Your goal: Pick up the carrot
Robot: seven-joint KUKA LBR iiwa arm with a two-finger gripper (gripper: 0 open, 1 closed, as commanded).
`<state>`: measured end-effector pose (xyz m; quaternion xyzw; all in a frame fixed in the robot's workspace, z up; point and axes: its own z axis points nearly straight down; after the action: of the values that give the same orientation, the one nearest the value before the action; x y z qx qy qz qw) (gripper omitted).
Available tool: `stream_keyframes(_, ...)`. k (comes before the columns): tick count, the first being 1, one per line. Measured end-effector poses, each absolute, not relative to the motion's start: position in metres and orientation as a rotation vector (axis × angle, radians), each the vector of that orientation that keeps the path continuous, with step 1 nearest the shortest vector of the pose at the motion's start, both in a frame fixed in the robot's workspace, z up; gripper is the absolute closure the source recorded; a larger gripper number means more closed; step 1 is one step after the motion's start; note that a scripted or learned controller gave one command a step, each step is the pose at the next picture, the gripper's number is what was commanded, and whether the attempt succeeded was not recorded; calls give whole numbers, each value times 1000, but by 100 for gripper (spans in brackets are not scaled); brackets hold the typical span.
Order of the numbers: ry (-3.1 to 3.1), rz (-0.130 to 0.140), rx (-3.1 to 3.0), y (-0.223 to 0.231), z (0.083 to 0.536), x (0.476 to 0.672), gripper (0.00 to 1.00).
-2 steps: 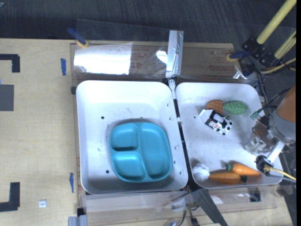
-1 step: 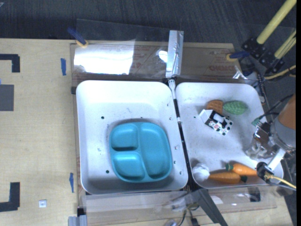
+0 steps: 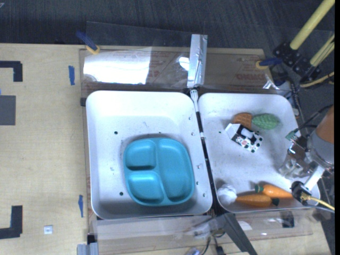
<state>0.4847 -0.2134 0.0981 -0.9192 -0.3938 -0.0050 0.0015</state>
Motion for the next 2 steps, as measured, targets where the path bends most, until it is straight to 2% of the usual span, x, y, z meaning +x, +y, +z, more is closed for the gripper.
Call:
stream_keyframes(1,-1237,-13,-2883,-213,107,485,100)
stream_keyframes(2,-1231,-7,-2881,-214,88,482,100)
